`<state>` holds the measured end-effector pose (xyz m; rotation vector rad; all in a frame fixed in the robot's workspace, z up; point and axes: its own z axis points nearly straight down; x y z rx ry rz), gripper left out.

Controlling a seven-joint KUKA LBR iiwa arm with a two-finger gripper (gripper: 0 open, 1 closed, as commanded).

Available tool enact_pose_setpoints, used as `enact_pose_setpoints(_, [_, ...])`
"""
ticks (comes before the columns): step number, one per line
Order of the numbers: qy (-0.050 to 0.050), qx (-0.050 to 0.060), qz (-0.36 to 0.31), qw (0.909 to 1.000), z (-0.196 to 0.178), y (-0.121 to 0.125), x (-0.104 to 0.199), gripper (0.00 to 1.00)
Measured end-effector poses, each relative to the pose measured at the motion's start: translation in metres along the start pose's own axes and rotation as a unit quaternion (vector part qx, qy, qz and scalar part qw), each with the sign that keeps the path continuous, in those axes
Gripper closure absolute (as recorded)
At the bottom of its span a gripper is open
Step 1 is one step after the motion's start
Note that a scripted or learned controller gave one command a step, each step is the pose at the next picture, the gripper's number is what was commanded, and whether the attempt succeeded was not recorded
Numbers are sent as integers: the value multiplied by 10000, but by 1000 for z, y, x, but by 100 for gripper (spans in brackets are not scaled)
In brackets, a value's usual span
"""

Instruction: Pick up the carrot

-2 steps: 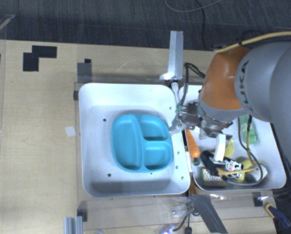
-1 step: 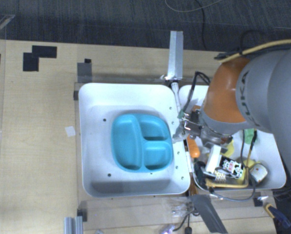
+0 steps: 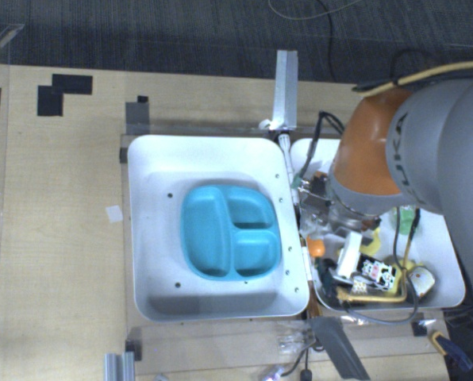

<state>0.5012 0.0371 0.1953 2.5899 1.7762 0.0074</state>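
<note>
Hanging low over the left edge of the right bin [image 3: 452,286], the pincer [image 3: 325,232] is masked by the wrist, so I cannot tell whether it is open or closed. Just beside it a small, smooth orange nub, probably the carrot [image 3: 317,248], sits tight against the bin's white wall. A good grasp likely calls for a straight descent that clears that wall and closes across the rounded body. A yellow curved piece [image 3: 371,296] lies near. The left bin [image 3: 153,213], glossy and shallow, holds a blue plastic divided tray [image 3: 228,230] with rounded compartments, on the pale wooden bench [image 3: 54,236].
</note>
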Motion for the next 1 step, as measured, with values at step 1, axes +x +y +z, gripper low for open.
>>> enact_pose_setpoints(1, [-18,12,1642,9864,-18,35,34,100])
